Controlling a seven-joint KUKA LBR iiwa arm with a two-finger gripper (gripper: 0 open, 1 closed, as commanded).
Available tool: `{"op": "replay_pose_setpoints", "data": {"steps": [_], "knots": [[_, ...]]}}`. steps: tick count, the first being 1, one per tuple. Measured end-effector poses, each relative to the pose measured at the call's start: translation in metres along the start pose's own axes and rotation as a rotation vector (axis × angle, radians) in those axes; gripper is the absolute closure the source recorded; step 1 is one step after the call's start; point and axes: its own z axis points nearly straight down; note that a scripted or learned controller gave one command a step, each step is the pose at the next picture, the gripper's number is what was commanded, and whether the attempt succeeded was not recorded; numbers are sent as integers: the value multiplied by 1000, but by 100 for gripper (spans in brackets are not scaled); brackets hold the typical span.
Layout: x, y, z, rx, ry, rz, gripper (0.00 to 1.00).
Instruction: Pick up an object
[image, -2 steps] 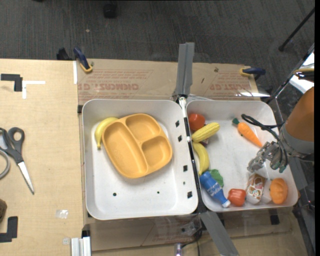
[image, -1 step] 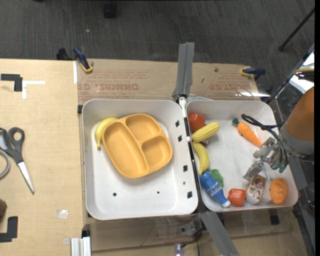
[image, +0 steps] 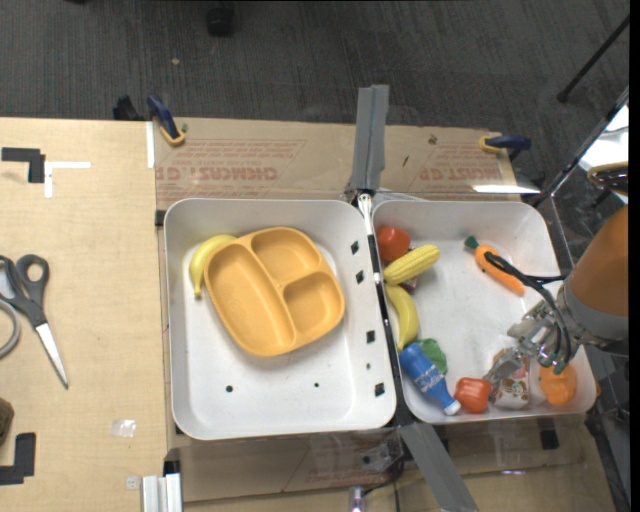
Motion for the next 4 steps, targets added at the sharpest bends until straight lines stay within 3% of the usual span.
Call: {"op": "replay_pose_setpoints", "data": {"steps": [1, 2, 3, 4], "knots": [[-5, 6, -13, -11, -18, -6, 100], [-48, 74, 2, 5, 7, 288, 100], [-36, 158, -15, 6, 7, 388, 100], [-77, 182, 2, 6, 5, 441, 100]]}}
